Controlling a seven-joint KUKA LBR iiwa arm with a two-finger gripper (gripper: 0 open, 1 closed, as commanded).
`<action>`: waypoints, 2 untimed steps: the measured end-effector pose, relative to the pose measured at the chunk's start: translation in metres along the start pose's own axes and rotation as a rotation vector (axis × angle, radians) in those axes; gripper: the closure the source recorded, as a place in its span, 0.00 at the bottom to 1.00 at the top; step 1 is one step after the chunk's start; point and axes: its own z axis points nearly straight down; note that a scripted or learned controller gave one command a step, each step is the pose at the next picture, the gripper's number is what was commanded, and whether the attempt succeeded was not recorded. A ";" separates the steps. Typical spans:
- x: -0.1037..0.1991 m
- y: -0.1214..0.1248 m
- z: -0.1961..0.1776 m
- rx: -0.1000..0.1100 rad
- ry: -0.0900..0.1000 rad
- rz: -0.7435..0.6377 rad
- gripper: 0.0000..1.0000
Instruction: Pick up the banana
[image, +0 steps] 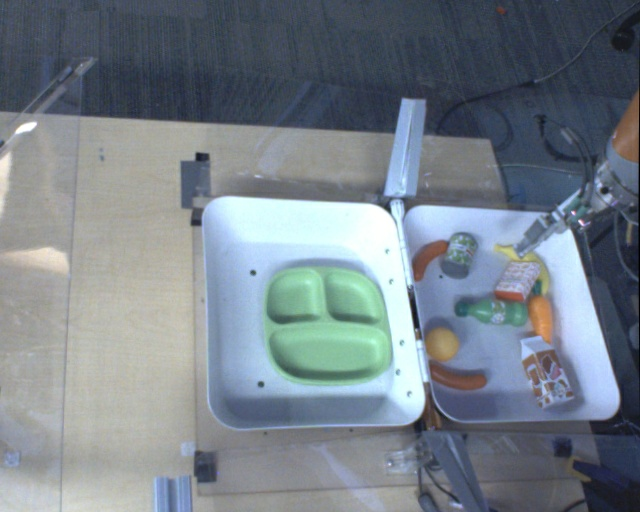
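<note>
My one camera sits fixed above the bench (100, 300), far enough back to take in both white bins (230, 230) side by side, looking down on them at a slant, while my arm (622, 170) reaches in from its right edge.

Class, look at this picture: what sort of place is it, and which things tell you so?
Probably a robot lab test bench: a wooden bench bearing two white bins, a robot gripper reaching in, and toy food like the banana.
</note>
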 end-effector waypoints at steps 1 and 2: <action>0.003 -0.003 0.071 0.005 0.005 -0.028 0.00; -0.021 0.044 0.042 0.002 0.002 0.055 0.00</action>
